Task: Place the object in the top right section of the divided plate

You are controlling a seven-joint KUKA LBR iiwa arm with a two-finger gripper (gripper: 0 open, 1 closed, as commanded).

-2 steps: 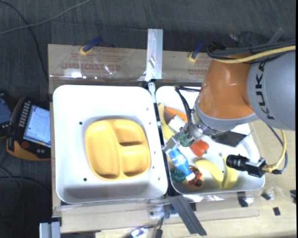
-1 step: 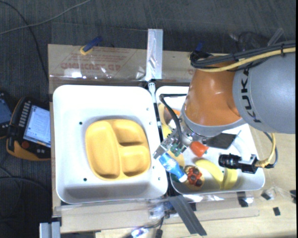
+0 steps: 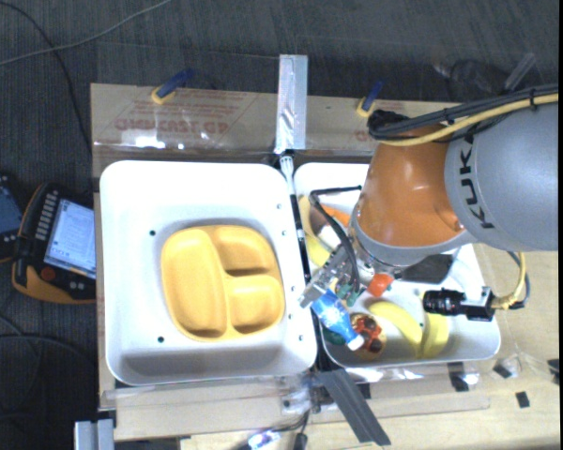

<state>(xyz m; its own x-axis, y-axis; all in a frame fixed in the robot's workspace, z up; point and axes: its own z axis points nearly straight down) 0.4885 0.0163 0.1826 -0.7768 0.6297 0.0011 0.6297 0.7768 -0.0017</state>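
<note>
While your gripper (image 3: 330, 284) hangs low in the right bin (image 3: 479, 345), jaw state can't be told. Blue bottle (image 3: 338, 315) lies just under it, beside the banana (image 3: 403, 324); yellow plate (image 3: 223, 279) sits in the left bin (image 3: 131, 251).

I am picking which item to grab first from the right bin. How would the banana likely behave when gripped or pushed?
The banana is curved, so a push would probably make it pivot or rock rather than slide straight. Its skin looks smooth and glossy, so it may slip between narrow fingers. It lies against other clutter in the right bin, so nudging it would likely shift its neighbours too.
</note>
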